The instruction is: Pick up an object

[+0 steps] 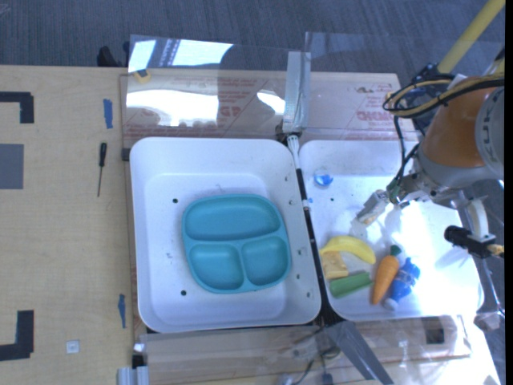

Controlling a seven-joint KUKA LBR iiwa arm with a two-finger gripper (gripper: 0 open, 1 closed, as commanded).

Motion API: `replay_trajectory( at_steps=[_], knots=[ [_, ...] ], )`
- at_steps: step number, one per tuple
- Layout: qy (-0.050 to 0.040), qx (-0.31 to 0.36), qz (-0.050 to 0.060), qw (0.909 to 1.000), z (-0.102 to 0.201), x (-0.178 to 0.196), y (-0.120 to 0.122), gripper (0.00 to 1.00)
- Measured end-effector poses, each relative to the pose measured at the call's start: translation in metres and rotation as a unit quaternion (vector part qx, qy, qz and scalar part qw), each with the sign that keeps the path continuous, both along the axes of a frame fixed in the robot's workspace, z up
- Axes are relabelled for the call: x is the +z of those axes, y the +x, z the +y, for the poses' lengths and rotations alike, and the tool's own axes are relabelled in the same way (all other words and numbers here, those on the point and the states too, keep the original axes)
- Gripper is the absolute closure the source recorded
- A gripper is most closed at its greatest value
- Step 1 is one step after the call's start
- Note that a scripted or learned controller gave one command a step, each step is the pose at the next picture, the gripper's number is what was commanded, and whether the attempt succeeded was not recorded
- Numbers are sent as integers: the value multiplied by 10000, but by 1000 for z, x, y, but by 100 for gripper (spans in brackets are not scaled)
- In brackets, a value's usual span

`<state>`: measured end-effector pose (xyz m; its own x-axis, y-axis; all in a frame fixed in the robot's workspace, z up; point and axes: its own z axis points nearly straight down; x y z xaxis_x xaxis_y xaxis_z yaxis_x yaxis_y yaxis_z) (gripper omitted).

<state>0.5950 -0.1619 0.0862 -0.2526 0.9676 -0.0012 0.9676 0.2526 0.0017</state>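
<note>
- We see the toys bunched near the front edge of the right bin: a banana, a green piece just in front of it, a carrot standing on a slant beside them, and a blue toy touching the carrot's right side.
- A small blue object lies apart from them, near the bin's back-left corner.
- The gripper hangs over the middle of the right bin, behind the banana and clear of it; we cannot tell how its tips stand, and we see nothing between them.
- The arm comes in over the bin's right edge, its orange band above the wrist.
- The left bin carries a teal tray with three compartments, set near its middle.
- On the bench left of the bins we see a thin black tool and strips of blue tape.
</note>
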Motion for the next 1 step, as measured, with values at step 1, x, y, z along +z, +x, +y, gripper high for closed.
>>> replay_trajectory(
  at_steps=[1],
  knots=[
    [2, -6, -15, 10000, 0, 9, 1, 100]
  ],
)
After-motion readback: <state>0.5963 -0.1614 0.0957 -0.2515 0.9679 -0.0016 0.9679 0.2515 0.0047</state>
